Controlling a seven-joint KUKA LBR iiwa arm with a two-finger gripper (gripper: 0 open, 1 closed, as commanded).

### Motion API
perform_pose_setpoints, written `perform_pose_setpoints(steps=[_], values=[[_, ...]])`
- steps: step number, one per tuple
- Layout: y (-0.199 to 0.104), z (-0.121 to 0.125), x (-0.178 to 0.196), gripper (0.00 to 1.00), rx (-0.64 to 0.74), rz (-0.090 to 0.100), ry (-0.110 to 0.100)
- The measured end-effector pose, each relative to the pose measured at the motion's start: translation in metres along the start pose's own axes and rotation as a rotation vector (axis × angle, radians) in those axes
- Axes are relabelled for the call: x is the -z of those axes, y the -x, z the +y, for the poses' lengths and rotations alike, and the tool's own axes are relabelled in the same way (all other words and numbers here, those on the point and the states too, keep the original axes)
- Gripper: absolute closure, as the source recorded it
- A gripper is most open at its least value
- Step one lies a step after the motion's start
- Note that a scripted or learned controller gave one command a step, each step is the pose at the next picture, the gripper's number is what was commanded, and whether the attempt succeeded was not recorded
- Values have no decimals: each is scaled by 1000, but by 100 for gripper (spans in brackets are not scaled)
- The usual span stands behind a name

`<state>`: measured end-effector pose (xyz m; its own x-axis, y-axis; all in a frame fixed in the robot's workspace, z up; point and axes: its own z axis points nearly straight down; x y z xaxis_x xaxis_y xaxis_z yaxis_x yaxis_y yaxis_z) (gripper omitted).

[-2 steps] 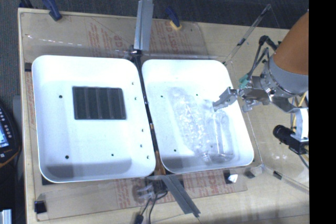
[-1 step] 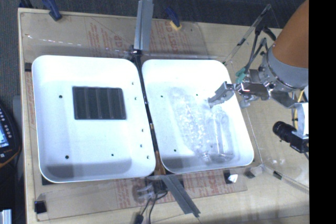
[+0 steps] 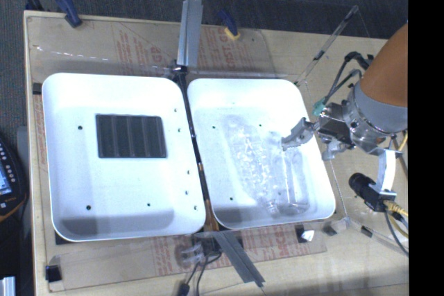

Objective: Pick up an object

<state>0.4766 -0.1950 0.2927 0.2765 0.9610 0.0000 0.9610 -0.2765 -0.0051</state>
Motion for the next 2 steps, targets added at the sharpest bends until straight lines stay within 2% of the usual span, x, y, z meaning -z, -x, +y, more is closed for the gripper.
perform_pose_setpoints(steps=[2], values=[[2, 2, 15, 0, 56, -1, 7]])
